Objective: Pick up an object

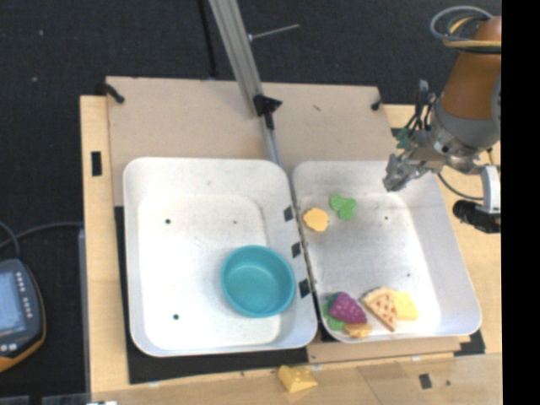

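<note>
- Camera view looks down on the two white bins, with the gripper [398, 178] hanging over the upper right corner of the right bin [439, 251], close to its rim.
- From where I stand I cannot tell whether the claw is released or clenched; it is small and dark from this angle, and nothing shows in it.
- Nearest candidates are the green piece [342, 206] and the round yellow piece [315, 219], lying just beside each other near the divider, well apart from the claw.
- Risk one, I'd say: those two are low and flat, so a descent that stops short would close on air, and one that goes too deep would jam against the bin floor.
- Risk two: the yellow piece sits close to the wall between the bins, so a finger could catch that rim.
- The cluster in the lower corner, the purple grapes [347, 309], the pizza slice [381, 308] and the yellow block [405, 305], touches or overlaps; a grab there could pinch two things or nudge everything into the corner.
- The blue bowl [257, 280] in the left bin [160, 226] is wide and round; its rim looks likely to slip from a narrow claw.
- A yellow wedge [296, 379] lies on the bench outside the bins.
</note>
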Robot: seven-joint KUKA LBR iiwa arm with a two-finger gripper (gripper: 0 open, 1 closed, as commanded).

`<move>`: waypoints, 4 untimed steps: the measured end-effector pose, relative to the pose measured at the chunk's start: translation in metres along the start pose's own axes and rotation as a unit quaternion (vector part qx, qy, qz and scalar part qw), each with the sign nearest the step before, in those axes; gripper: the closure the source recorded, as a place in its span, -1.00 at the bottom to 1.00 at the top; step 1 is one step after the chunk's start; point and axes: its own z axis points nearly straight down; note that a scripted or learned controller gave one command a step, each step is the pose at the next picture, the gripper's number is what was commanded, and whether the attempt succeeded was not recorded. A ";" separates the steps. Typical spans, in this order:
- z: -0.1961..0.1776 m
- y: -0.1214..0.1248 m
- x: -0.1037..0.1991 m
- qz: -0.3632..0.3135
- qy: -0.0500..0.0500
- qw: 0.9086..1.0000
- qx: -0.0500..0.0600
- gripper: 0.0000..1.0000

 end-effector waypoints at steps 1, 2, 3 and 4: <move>0.006 -0.011 0.047 0.000 0.001 1.000 0.000 1.00; 0.008 -0.009 0.102 -0.001 0.002 1.000 0.000 1.00; 0.010 -0.011 0.160 -0.002 0.002 1.000 0.000 1.00; -0.001 -0.026 0.217 0.000 0.002 1.000 0.001 1.00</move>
